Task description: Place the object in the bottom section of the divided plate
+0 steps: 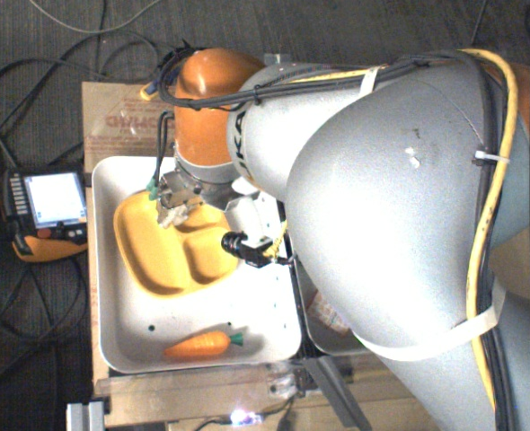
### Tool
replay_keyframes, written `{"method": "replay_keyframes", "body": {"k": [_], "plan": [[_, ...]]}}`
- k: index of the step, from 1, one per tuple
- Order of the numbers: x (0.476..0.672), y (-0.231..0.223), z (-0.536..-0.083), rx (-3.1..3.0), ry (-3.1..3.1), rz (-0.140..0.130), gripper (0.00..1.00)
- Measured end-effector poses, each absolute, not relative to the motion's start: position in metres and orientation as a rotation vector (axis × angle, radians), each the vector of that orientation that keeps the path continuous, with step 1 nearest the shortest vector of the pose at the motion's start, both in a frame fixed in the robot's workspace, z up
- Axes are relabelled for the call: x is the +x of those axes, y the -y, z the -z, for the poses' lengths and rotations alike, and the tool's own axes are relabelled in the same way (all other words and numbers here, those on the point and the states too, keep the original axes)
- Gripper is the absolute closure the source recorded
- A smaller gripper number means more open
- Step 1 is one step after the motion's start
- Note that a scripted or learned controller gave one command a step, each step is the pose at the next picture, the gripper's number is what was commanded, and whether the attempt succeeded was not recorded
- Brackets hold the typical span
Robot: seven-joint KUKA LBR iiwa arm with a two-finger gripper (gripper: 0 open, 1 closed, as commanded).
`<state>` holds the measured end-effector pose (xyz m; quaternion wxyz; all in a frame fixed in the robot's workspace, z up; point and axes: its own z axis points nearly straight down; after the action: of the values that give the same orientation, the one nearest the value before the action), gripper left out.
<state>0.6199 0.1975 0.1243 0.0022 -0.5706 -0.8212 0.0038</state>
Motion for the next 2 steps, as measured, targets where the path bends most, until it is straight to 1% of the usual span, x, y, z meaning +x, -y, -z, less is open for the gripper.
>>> {"method": "replay_keyframes", "body": {"k": [1, 2], "plan": [[0.620, -0.198, -0.124, -1.789, 2.577, -0.010, 0.00], [0.603, -0.197, -0.319, -2.347, 2.095, -0.008, 0.00]]}}
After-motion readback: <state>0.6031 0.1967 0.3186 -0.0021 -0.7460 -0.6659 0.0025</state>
